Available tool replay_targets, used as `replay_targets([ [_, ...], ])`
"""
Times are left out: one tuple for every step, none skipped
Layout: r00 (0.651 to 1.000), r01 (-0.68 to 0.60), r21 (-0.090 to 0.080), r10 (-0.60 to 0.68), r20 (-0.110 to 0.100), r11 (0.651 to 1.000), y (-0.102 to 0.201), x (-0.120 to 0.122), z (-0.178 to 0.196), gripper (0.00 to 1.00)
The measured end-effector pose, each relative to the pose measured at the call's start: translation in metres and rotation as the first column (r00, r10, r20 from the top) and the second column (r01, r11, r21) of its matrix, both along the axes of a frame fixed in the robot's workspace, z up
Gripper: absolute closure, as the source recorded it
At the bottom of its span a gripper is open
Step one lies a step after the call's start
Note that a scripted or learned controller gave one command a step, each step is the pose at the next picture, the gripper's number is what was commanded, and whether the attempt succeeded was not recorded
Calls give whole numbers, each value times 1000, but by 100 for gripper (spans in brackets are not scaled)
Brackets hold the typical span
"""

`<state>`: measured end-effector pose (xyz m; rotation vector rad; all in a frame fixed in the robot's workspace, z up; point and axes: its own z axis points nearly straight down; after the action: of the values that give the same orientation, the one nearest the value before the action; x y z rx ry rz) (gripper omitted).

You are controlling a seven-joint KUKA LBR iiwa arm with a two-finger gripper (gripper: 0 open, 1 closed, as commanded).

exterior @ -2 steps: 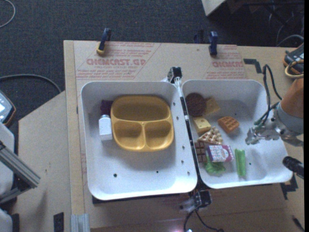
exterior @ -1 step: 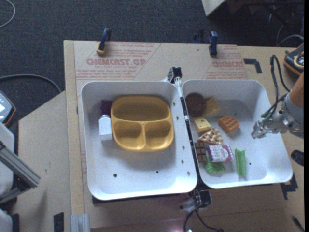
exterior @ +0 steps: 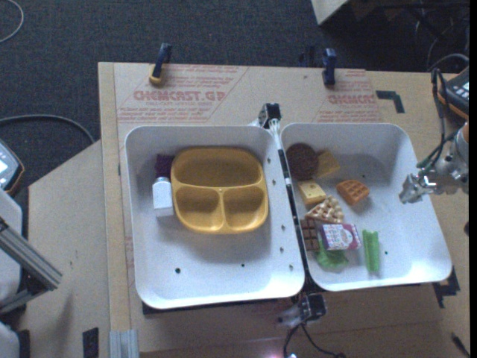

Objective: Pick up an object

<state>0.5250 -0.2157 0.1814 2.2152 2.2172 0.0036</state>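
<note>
The right bin [exterior: 395, 222] holds several toy foods: a brown round cookie [exterior: 301, 159], a tan piece [exterior: 326, 164], a yellow cheese block [exterior: 312, 192], an orange waffle piece [exterior: 352, 192], a lattice waffle [exterior: 325, 212], a pink packet [exterior: 338, 236] and a green stick [exterior: 370, 249]. My gripper [exterior: 414, 188] hangs at the bin's right rim, to the right of the orange waffle piece and apart from all the foods. Nothing shows between its fingers, and how they stand is too small to read.
The left bin [exterior: 141, 222] carries a yellow divided plate [exterior: 220, 190], a small white bottle [exterior: 162, 196] and a dark purple item [exterior: 164, 162] by the plate's left side. A metal divider [exterior: 285, 181] runs between the bins. Two clamps [exterior: 159, 66] [exterior: 329, 66] sit at the board's far edge.
</note>
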Motion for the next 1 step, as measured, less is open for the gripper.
replay_targets([
  [1000, -1, 0, 1, 1, 1000, -1, 2, 47, 100],
])
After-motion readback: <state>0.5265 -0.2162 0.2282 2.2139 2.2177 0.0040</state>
